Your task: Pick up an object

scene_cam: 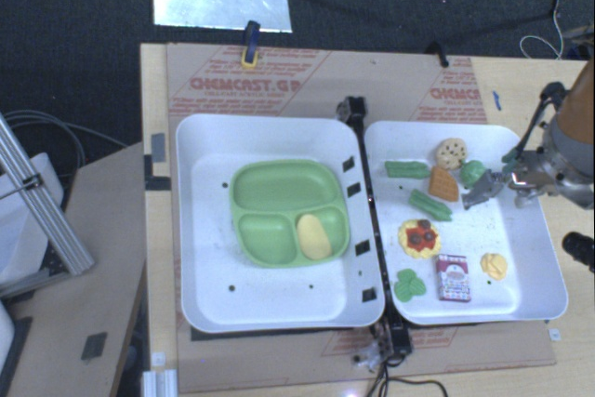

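I am seeing the gripper [482, 191] hovering at mid-right of the frame over the right bin [539, 297]; I cannot tell its opening or grasp. Toy foods are lying below, an orange wedge [444, 185] just left.

Arm over the right bin, toys scattered below

The gripper [485, 191] hung low over the right bin [535, 293], just beside a green ball [473, 171] and an orange wedge [444, 185]. A cookie [451, 152], two green pods [406, 169], a small pizza [419, 237], a red carton [453, 278] and a yellow piece [494, 266] lay around. The left bin [200, 200] held a green tray [279, 191] with a yellow item [314, 236].
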